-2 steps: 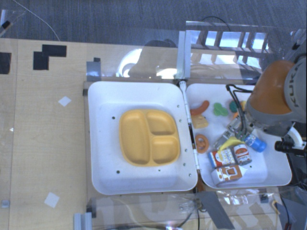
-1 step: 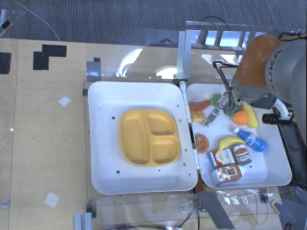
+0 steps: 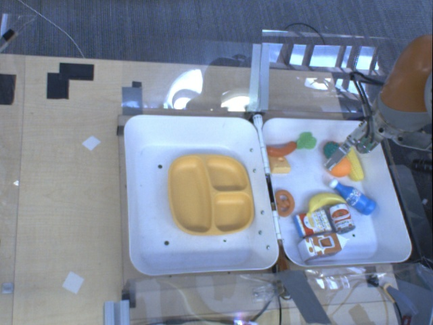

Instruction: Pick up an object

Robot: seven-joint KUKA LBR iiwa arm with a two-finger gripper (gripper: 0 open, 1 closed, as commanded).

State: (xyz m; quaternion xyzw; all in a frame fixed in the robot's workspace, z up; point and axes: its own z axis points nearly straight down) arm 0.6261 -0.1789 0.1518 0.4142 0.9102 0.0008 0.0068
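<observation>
bins are seen side by side on the bench: the left bin (image 3: 145, 249) carries a yellow divided plate (image 3: 210, 193) near its middle, and the right bin (image 3: 392, 242) carries a scatter of small toy items. the arm (image 3: 408, 90), grey with an orange band, is seen entering from the right, and the gripper (image 3: 336, 158) is lowered into the upper right part of the right bin. its tips are placed against an orange and yellow piece (image 3: 350, 166); whether they are apart or closed cannot be told, as they are too small and partly merged with the items below. a dark green item (image 3: 331, 147) is seen just beside the gripper, to its upper left. a carrot with a green top (image 3: 291, 146) is laid near the bin's upper left, with a small yellow block (image 3: 280, 167) just below it. a brown round piece (image 3: 285, 202) is set by the left wall. a blue bottle (image 3: 353, 197) is laid tilted below the gripper, a banana (image 3: 325, 200) beside it, and a can (image 3: 340, 217) and two small cartons (image 3: 319, 234) are grouped near the front.
</observation>
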